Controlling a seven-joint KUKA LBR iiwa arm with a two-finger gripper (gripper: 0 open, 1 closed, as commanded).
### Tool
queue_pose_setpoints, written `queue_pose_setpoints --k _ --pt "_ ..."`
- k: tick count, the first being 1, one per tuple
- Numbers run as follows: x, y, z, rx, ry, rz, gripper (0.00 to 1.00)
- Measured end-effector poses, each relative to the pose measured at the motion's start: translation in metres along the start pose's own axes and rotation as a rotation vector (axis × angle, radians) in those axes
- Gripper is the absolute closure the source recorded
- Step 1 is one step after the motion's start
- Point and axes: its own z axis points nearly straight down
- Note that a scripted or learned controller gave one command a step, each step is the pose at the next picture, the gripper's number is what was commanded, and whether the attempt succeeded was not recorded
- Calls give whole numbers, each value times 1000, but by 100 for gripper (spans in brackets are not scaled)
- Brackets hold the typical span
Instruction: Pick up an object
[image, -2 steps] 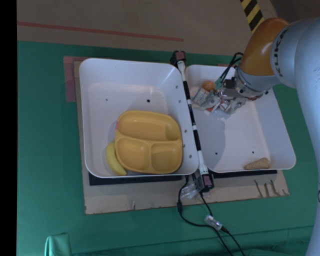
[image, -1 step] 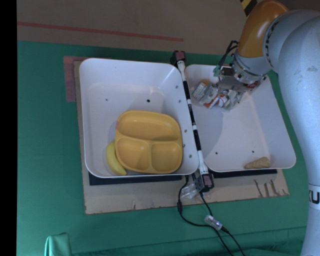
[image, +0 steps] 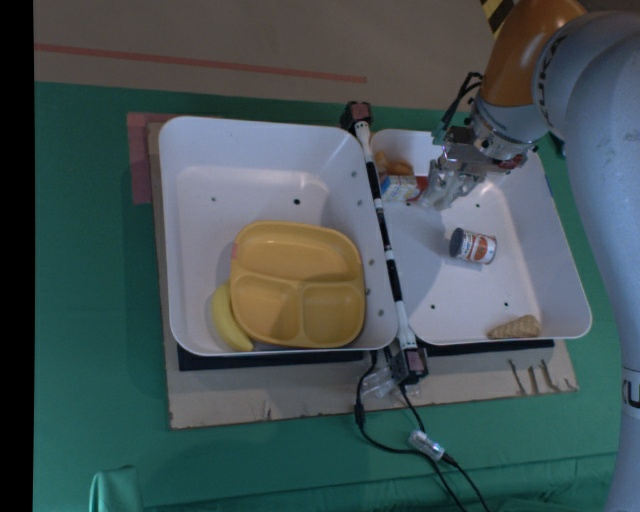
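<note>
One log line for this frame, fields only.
arm: over right bin | gripper: beside small carton | tin can: lying loose | left bin: yellow tray, banana

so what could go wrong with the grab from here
1. The gripper hangs at the right bin's far end beside a small box that sits tight against the divider; a closing grasp may hit the divider or wall.
2. The can lies on its side nearby and could roll if bumped.

1 camera looks down slantwise on 2 white bins (image: 200, 140)
</note>
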Motion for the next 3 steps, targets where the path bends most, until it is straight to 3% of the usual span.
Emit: queue_pose_setpoints --k 1,2,3 --pt "-25 -19 16 -100 -6 -7 100" --pt "9 -34 17 -106 -8 -9 100" --pt "9 -34 18 -105 -6 -8 0"
